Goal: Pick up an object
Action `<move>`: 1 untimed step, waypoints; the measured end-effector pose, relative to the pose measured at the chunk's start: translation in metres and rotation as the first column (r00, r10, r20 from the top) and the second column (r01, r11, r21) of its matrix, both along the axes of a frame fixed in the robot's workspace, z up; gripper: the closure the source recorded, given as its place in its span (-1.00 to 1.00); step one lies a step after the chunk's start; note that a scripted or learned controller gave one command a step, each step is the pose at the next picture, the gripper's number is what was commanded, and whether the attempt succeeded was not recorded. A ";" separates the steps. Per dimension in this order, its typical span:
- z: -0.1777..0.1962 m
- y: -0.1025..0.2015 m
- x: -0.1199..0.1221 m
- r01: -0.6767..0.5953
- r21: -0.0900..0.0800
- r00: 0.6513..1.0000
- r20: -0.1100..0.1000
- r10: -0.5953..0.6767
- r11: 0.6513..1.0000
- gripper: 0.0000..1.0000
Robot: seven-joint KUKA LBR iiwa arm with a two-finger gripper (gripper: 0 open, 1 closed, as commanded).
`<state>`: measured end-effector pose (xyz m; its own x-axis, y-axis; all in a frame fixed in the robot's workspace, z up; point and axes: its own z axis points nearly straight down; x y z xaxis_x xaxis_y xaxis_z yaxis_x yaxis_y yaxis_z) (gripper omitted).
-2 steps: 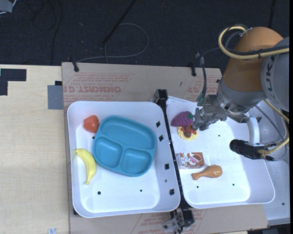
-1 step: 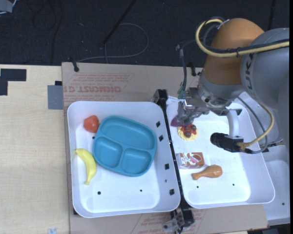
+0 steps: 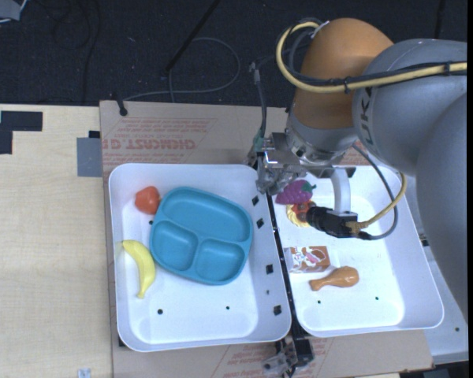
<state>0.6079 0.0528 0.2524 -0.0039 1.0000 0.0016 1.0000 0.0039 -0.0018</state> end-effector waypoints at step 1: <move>-0.019 0.047 0.013 0.000 -0.001 1.000 -0.002 0.000 1.000 1.00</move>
<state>0.6205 0.0996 0.2336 -0.0038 1.0000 0.0003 1.0000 0.0038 -0.0033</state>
